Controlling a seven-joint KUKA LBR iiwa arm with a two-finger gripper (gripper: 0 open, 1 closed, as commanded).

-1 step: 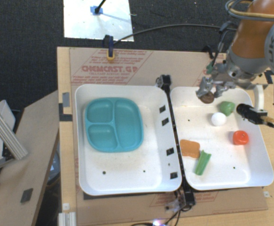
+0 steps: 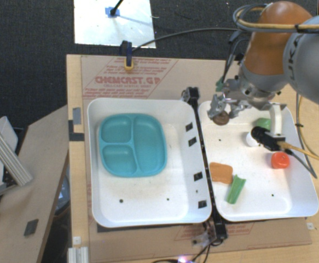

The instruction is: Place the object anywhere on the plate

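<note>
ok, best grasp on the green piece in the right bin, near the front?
Take the green piece across its narrow width at mid-length, coming straight down. It looks to lie flat on the right bin floor, elongated and tilted diagonally, so turn the fingers square to its long axis. Its upper end sits near the orange block; a mid-length grip should keep the fingers off it.
</note>
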